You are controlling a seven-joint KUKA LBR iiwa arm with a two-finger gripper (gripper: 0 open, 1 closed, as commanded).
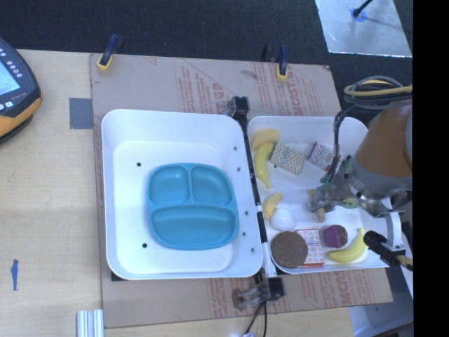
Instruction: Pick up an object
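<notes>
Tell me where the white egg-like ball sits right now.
The white ball lies in the right bin, near its left wall, just below a small yellow piece and above the round brown disc.

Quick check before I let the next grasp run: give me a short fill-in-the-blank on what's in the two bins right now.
1. The blue divided plate lies in the ____ bin of the camera view.
2. The round brown disc sits at the right bin's ____ edge.
3. The white ball lies just ____ the brown disc in the view.
4. The gripper is over the ____ bin.

Missing words: left; near (bottom); above; right
</notes>
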